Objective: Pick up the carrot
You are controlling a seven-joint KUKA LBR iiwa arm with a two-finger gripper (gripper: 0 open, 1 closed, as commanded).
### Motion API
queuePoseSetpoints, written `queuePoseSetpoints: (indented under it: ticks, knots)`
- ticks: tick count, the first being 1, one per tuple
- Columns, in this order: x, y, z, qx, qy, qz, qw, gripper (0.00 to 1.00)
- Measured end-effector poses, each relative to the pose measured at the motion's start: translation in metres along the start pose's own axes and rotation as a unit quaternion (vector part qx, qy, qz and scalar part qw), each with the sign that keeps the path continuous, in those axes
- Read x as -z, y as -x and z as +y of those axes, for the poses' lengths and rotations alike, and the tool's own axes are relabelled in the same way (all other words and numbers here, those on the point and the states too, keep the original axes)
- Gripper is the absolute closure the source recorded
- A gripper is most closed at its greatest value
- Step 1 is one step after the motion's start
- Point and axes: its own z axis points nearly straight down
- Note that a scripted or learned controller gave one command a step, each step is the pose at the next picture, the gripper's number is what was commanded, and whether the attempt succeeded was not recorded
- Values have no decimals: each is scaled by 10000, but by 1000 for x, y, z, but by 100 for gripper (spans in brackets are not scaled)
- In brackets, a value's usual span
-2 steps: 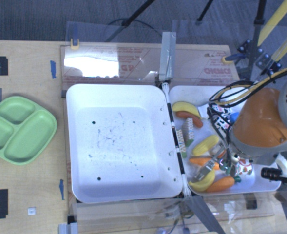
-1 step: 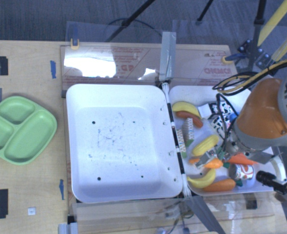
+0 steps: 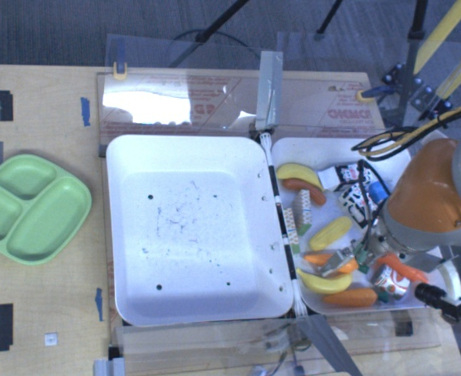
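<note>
A long orange carrot (image 3: 351,297) lies along the front wall of the right bin (image 3: 324,149), just under a yellow banana (image 3: 325,282). My gripper (image 3: 354,254) is low in this bin, a short way above the carrot, among the toys near a small orange piece (image 3: 318,259). The arm's orange band (image 3: 426,194) and grey wrist cover the right side of the bin. Nothing shows as lifted.
The right bin also holds a second banana (image 3: 297,172), a red sausage (image 3: 302,186), a yellow piece (image 3: 332,231), another orange toy (image 3: 402,271) and a checkered item (image 3: 354,200). The left bin (image 3: 191,225) adjoins it. A green divided plate (image 3: 30,207) sits far left.
</note>
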Motion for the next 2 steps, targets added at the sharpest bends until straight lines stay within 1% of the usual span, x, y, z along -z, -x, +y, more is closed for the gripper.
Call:
queuePoseSetpoints:
  ticks: [1,2]
  knots:
    - [8,2,1,-7,6,-14,10000,100]
    - [155,-33,43,761,-11,-23,9971,100]
